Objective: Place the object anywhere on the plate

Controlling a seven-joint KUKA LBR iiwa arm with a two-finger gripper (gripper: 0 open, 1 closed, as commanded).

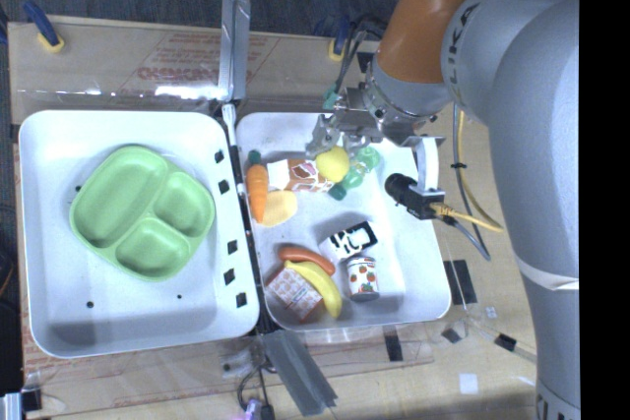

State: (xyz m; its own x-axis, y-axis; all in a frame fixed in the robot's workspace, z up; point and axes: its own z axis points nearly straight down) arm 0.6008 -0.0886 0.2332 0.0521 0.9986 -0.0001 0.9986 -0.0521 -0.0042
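A green plate [143, 211] with three compartments lies in the left bin [59, 310], with nothing on it. My gripper [333, 141] hangs over the far part of the right bin [423, 295], directly above a yellow lemon [333, 164]. The lemon sits just under the gripper's tip, between a brown and white carton [300, 175] and a pale green bottle [360, 165]. Whether the lemon is gripped or resting among the other items is unclear from this view.
The right bin also holds a carrot [257, 192], a yellow-orange fruit [282, 207], a black and white packet [352, 239], a small red can [362, 278], a red sausage [305, 259], a banana [323, 287] and a brown packet [291, 295]. A divider wall [234, 202] separates the bins.
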